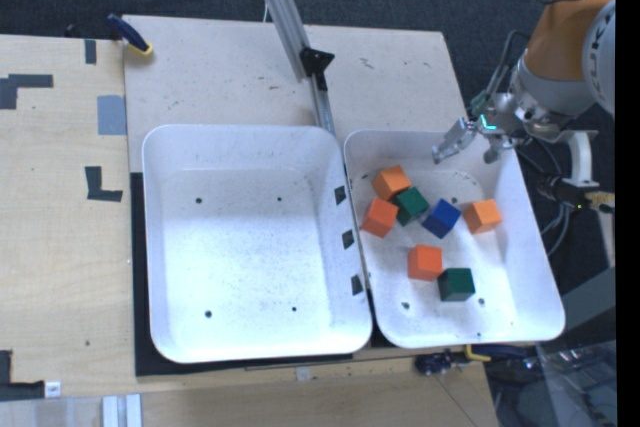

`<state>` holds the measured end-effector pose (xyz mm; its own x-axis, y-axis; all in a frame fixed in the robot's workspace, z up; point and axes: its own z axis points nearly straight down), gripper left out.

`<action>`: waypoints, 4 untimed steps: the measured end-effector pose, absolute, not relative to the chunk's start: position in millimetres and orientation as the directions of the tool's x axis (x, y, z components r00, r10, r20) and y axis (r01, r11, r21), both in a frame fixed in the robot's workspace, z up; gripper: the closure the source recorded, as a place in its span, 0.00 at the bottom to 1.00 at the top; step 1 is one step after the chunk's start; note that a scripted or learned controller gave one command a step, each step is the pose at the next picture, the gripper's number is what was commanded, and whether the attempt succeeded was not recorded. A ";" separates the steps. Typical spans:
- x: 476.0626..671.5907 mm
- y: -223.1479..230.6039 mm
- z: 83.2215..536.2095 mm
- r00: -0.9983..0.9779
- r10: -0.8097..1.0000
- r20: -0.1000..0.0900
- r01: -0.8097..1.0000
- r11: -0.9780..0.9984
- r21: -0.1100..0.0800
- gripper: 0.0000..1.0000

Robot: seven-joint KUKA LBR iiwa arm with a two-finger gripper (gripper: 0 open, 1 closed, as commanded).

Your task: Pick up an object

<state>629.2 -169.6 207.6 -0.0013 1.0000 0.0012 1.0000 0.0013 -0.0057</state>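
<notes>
While the arm reaches in from the right edge of the frame, its gripper (468, 144) hangs over the upper right corner of the right bin (535, 310), jaws spread apart with nothing between them. Seven cubes lie loose on this bin's floor: four orange cubes (392, 182), two green cubes (411, 205) and one blue cube (441, 217), clustered at centre, some touching. The nearest, an orange cube at right (483, 215), sits below the gripper in the frame. The left bin (160, 175) holds no cubes. Judged from this, the pick has not begun: descent, closure and lift all remain.
</notes>
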 end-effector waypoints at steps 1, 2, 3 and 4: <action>630.2 -169.8 210.5 -0.002 1.000 -0.001 1.000 0.002 -0.001 0.00; 627.5 -170.5 145.7 -0.001 1.000 0.000 1.000 0.001 -0.008 0.00; 626.0 -169.6 91.5 -0.002 1.000 0.000 1.000 0.002 -0.006 0.00; 627.4 -169.2 104.9 -0.003 1.000 -0.001 1.000 0.003 -0.002 1.00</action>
<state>627.4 -169.2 104.9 -0.0033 1.0000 -0.0009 1.0000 0.0033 -0.0024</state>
